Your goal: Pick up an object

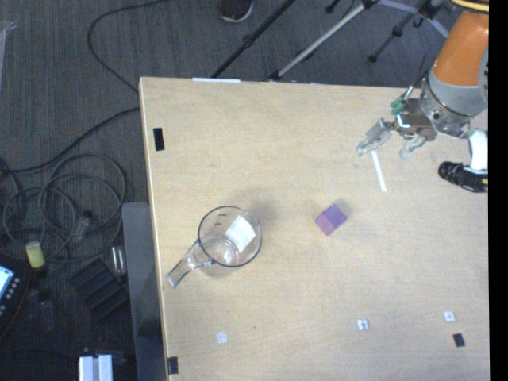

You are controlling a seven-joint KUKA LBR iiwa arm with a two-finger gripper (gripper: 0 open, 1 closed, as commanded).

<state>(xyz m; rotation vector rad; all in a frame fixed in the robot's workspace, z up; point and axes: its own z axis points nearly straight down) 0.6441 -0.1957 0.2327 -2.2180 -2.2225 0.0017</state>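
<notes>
1. Currently the arm (464, 50) is reaching in at about 2 o'clock of the table (317, 332), with the tool (390, 143) hanging over the upper right part of the surface.
2. The tool's fingers (371, 141) are standing spread apart, and nothing is sitting between them; it is holding no object.
3. A thin white stick (379, 173) is lying on the table just below the tool, toward 6 o'clock of it; whether it is touching a fingertip I cannot tell.
4. A small purple block (332, 219) is resting near the table's middle, at roughly 7 o'clock from the tool and apart from it.
5. A clear measuring cup (224, 240) is sitting toward 8 o'clock of the block, well apart from it, handle pointing to 8 o'clock, with something pale inside that is too blurred to name.
6. Handling judgement, block: it is looking light, stiff and compact with flat faces; closing on two opposite side faces should be giving a firm hold. It is lying turned at an angle, so the wrist would likely be needing rotation to match.
7. Handling judgement, cup: it is looking rigid, smooth and probably slippery; the rim wall or handle would be the take-hold points, with a risk of tipping.
8. Handling judgement, stick: very thin and lying flat, so likely to be slipping out of a pinch.
9. The pick is not yet being made; the block is seeming the easiest candidate.
</notes>
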